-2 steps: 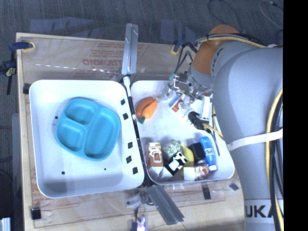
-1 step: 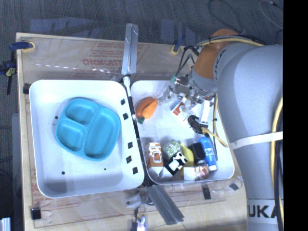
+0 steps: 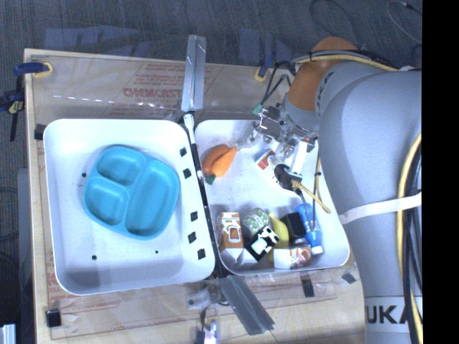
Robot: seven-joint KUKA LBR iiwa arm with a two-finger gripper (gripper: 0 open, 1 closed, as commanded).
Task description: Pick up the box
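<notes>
On the left, the left bin [image 3: 64,213] held a blue divided tray [image 3: 132,190], lying flat near its middle. A row of black clips ran down the seam where the two bins met. In the right bin [image 3: 240,181], an orange carrot-like toy [image 3: 219,160] lay near the upper left corner. Along the near wall sat a cluster: the box [image 3: 230,230], small and orange-and-white, at the left end, just beside a greenish lump, a black-and-white piece, something yellow and a blue-capped bottle [image 3: 308,228]. My hand [image 3: 276,145] hung over the bin's upper right, well apart from the box. I cannot tell its state.
</notes>
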